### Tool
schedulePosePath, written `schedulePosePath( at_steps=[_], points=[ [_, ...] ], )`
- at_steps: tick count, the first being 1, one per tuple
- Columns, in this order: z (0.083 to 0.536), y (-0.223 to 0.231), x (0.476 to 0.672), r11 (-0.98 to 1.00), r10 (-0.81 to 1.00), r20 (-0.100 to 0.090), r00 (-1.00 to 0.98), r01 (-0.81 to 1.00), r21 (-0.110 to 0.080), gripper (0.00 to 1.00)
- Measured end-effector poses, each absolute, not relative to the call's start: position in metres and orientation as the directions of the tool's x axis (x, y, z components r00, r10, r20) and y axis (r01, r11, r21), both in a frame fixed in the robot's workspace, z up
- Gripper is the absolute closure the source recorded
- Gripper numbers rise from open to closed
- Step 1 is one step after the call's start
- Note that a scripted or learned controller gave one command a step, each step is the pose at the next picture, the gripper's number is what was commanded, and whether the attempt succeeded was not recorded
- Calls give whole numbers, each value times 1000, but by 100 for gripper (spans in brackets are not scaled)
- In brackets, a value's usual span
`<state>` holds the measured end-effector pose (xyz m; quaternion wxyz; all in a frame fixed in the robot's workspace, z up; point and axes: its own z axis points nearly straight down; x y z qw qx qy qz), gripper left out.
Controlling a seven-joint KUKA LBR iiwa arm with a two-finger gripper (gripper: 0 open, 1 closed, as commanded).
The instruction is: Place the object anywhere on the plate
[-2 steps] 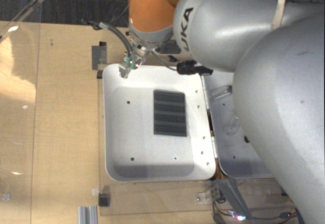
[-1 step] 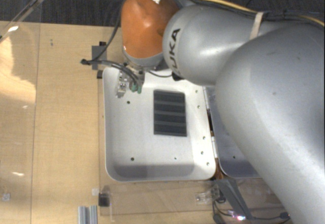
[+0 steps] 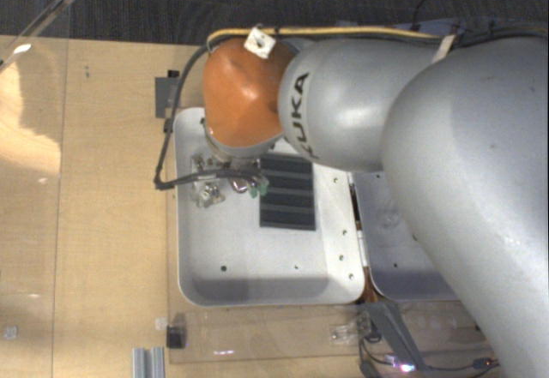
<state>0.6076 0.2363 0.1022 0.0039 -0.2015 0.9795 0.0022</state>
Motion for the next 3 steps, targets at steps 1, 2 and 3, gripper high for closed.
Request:
schedulePosePath(
  at_steps=[1, 2, 3],
  points=[
    [132, 237, 659, 759, -651, -15, -759, -651, -2, 100],
    [253, 213, 670, 622, -783, -14, -622, -783, -4, 100],
    [207, 209, 670, 319, -948, -10, -319, -948, -5, 100]
  ],
)
